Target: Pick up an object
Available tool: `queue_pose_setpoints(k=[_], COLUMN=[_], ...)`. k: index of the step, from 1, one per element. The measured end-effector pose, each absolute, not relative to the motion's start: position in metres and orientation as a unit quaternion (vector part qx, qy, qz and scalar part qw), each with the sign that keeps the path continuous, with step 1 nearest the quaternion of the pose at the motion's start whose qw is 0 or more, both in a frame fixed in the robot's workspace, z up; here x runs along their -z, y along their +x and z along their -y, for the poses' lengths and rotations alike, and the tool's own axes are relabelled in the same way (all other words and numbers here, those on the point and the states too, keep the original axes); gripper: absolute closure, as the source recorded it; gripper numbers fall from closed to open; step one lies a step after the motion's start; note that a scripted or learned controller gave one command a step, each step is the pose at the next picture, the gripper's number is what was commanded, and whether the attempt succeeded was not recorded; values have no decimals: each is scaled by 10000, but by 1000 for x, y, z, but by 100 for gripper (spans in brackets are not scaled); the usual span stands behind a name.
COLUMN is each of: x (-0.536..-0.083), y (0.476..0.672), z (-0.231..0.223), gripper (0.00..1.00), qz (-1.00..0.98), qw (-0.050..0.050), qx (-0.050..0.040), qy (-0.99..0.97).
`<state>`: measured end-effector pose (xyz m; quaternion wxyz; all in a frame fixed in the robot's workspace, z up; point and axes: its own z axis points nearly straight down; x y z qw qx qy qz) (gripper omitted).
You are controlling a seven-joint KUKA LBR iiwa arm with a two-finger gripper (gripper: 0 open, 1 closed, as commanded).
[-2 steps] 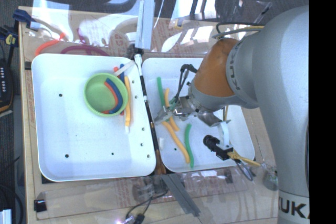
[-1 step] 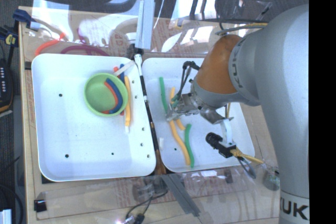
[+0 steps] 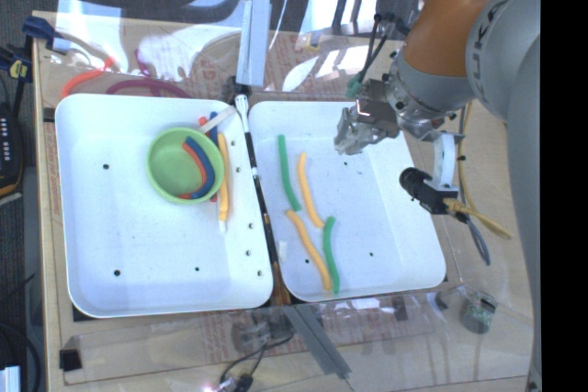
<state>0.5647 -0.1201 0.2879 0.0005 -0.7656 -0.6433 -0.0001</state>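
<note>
We see thin bendy green and orange sticks in the right bin; gripper above, grip unclear.

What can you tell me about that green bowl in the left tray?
The green bowl is round and looks like smooth plastic, a light lime colour. It sits upright in the left white tray, toward the upper right part. Curved blue and red strips lie inside it along its right side. A thin orange stick runs alongside its right rim, seemingly touching it. The gripper is away over the other tray.
</note>
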Motion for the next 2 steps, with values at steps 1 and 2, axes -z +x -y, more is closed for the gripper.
queue_pose_setpoints(k=[1,2], x=[-287,-119], y=[565,570], z=[120,140], gripper=[0,0], qz=[6437,6093], qw=[12,29], qx=[-3,-18], qy=[-7653,-7930])
